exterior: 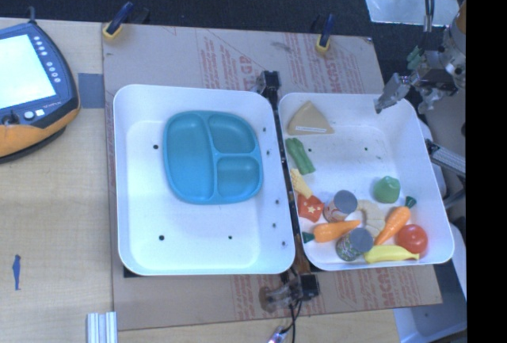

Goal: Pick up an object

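The right bin (360, 143) holds several toy foods along its near and left sides. Among them are a tan sandwich wedge (309, 120), a green pickle (299, 155), a green pepper (386, 189), a red tomato (411, 238), two carrots (394, 224) (333, 230), a yellow banana (390, 254) and a grey can (355, 243). My gripper (410, 96) hovers over the bin's far right corner. It is open, nothing sits between its fingers, and it is well apart from the food.
A blue divided plate (212, 157) lies in the left bin (135, 199). A tablet in an orange case (32, 88) rests on the bench at far left. Clamps (119, 20) (323, 32) hold the cardboard's far edge.
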You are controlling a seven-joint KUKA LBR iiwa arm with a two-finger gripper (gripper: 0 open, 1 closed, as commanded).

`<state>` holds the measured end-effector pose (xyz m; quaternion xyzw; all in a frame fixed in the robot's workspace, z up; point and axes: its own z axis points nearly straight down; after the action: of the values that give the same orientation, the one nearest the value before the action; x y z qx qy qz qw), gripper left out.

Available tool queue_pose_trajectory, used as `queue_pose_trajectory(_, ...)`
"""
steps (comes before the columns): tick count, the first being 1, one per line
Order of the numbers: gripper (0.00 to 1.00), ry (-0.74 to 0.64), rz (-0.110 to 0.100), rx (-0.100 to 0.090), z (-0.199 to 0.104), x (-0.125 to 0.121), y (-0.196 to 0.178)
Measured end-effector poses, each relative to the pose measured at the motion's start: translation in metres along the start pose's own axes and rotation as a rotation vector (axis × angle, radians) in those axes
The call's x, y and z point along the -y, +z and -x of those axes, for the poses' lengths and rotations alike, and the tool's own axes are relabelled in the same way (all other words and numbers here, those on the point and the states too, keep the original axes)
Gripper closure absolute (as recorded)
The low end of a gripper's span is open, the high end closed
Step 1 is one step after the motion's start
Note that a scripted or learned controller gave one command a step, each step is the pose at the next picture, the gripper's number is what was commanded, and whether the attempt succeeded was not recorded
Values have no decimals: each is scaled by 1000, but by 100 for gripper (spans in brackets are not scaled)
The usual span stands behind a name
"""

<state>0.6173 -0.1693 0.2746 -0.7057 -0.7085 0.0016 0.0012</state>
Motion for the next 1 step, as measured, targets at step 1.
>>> queue_pose_trajectory(1,0,-1,-4,0,43,21,168)
